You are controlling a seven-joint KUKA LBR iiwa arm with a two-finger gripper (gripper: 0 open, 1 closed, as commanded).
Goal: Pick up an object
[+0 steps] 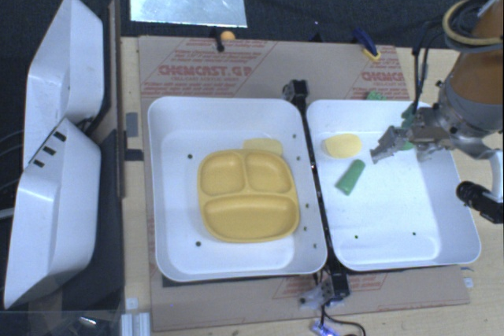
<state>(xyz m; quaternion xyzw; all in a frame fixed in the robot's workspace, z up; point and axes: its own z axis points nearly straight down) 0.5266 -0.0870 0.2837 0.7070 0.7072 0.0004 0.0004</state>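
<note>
Since the green block [350,176] lies just beside the gripper [384,151], below and to its left in the right bin [441,248], its long axis slants up toward the fingers, whose spread I cannot tell; a yellow piece [342,145] sits just above the block.

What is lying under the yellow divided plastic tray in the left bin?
A pale yellow flat piece sticks out from under the yellow divided plastic tray at its far edge. The rest of that piece is covered, as is the bin floor beneath.
</note>
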